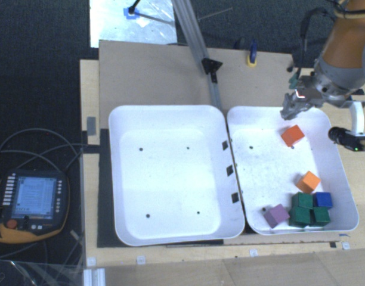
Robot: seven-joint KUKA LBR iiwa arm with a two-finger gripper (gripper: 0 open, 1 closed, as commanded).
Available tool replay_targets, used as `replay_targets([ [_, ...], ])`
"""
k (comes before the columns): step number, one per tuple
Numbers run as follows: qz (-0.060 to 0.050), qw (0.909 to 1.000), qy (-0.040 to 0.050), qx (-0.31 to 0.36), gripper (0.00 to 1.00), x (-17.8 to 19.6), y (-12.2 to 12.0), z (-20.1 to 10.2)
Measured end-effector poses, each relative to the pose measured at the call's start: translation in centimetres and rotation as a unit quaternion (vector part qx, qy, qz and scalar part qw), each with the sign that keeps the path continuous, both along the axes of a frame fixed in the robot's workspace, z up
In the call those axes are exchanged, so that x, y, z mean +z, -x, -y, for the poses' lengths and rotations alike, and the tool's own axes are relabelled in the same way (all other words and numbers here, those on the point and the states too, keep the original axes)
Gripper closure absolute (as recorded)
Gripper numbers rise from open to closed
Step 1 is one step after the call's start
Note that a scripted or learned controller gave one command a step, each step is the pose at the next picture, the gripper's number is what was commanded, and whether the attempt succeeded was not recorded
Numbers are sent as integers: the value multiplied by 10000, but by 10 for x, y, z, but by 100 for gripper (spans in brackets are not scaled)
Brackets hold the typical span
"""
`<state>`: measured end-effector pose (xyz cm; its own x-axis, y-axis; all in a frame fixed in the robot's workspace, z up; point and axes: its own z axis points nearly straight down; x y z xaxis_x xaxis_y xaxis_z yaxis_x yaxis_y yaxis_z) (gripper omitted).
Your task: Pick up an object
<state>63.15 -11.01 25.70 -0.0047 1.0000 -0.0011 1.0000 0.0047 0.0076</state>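
Right bin (pixel 254 159): middle & left open, room for me. Orange block (pixel 293 135) sits alone near far wall, free all round. Near-right corner crowded: green (pixel 302 209), blue (pixel 322 200), purple (pixel 277 214), orange cube (pixel 308 181) bunched tight, wall close behind.

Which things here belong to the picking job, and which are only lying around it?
Belong to the job:
- gripper
- orange block just below it
- lighter orange block
- purple block
- blue block
- green blocks
- right bin holding all the blocks

Just lying about:
- left bin
- teach pendant on the floor
- blue clamp at the bench's far edge
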Motion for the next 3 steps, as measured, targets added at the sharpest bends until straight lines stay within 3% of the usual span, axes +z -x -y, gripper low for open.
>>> replay_targets([
  [1, -19, 10000, -14, 32, 100, 0, -9, -63],
  [3, -23, 10000, -14, 23, 100, 5, -23, -162],
])
